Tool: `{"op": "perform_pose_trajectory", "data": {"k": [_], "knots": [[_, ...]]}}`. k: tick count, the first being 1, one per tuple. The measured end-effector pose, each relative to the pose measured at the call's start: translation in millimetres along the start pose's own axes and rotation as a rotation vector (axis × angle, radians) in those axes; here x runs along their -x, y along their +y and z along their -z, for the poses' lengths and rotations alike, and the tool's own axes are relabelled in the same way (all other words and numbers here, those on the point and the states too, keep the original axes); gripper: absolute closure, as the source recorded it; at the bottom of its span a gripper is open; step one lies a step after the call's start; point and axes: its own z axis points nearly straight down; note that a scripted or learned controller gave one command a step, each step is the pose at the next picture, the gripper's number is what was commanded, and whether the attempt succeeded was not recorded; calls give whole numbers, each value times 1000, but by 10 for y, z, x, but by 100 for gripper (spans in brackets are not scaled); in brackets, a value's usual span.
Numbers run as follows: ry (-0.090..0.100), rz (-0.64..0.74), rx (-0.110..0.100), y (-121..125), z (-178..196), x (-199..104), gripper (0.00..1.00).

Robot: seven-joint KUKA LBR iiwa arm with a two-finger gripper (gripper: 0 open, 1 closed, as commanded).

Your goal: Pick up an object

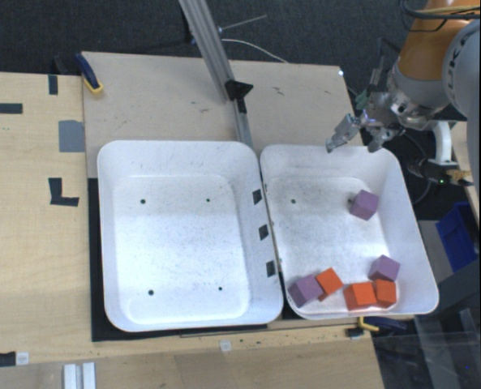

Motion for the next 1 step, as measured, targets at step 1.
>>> {"op": "perform_pose_trajectory", "data": {"k": [1], "knots": [[1, -3, -8, -105, -1306, 437, 0]]}}
